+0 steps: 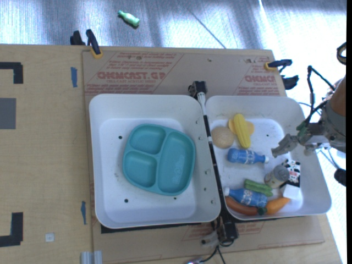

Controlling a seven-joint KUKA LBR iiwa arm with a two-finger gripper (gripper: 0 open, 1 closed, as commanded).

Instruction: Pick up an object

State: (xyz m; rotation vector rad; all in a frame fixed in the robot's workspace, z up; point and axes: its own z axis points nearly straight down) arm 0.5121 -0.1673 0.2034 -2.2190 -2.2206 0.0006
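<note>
Worktop (44,164) carries two white bins side by side. Left bin (104,147) holds teal divided plate (159,159); bare floor all round it. Right bin (308,191) crowded: yellow corn (240,130), tan round item (223,137), blue bottle (246,157), green piece (257,187), second blue bottle (248,197), sausage (242,207), carrot (278,204), black-and-white item (292,172). Claw (287,146) over right bin, near its right wall; released or clenched: cannot tell. Arm cut off at frame edge. Grey item (276,175) below claw hard to identify.
</note>
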